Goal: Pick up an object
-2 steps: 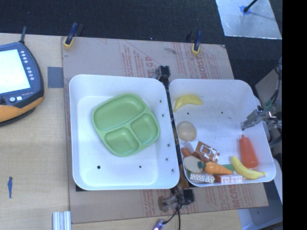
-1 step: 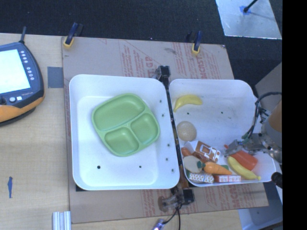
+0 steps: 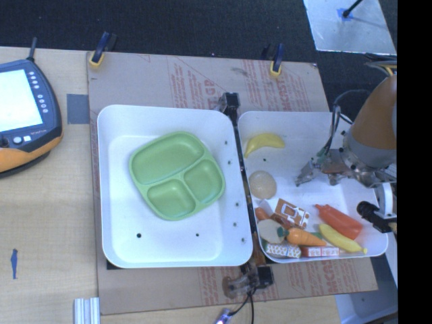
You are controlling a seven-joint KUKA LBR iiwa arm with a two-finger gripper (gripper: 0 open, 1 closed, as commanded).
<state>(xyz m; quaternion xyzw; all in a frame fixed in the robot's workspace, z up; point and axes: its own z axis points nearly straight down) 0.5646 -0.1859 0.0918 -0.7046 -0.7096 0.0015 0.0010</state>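
Toy food crowded the right bin's (image 3: 297, 117) near edge, carrot (image 3: 305, 237) and red pepper (image 3: 337, 219) below the gripper (image 3: 312, 172), banana (image 3: 264, 142) up-left. Whether it had closed, I cannot tell; nothing appeared lifted, so picking remained undone.

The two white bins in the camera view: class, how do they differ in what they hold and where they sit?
The left bin holds one green divided plate, while the right bin holds many small toy foods, such as a banana and a carrot. The left bin lies away from the arm; the right bin has the claw over it. Both are shallow, white and set side by side.
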